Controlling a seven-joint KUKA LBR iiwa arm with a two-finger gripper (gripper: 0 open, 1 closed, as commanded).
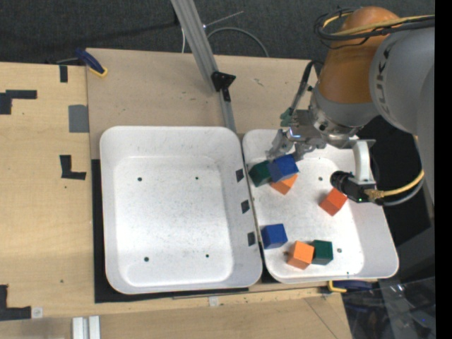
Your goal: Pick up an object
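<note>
Hovering over the far end of the right bin [367, 263], the gripper [284, 149] hangs from the grey and orange arm [353, 69] just above a tight cluster of three blocks. Directly beneath its tip sits the blue cube [284, 167], tilted and seemingly propped on its neighbours; whether the tool is spread wide, drawn narrow or already clasping that cube I cannot tell, since the wrist hides the tip from this slanted view. Touching the blue cube on the side toward the left bin [169, 143] is a dark green block [259, 174], and just below it, partly tucked under, is an orange block [283, 184].

Away from the hand, toward the arm's side, a red-orange cube [332, 202] lies apart on bare white floor. Farther off, at the near end of the bin, a second blue cube [274, 235] stands alone, with a small orange cube [301, 253] and a small green cube [323, 251] touching each other beside it.

These blocks look light, rigid and smooth-faced, likely foam or painted wood, so they should neither crush nor sag, yet a smooth face may slip from a weak pinch. My judgement is that the blue cube under the hand is the candidate, best taken across two opposite flat faces rather than at corners. Its tilt and the crowding neighbours could block a finger or twist it out; the lone red-orange cube offers cleaner access
</note>
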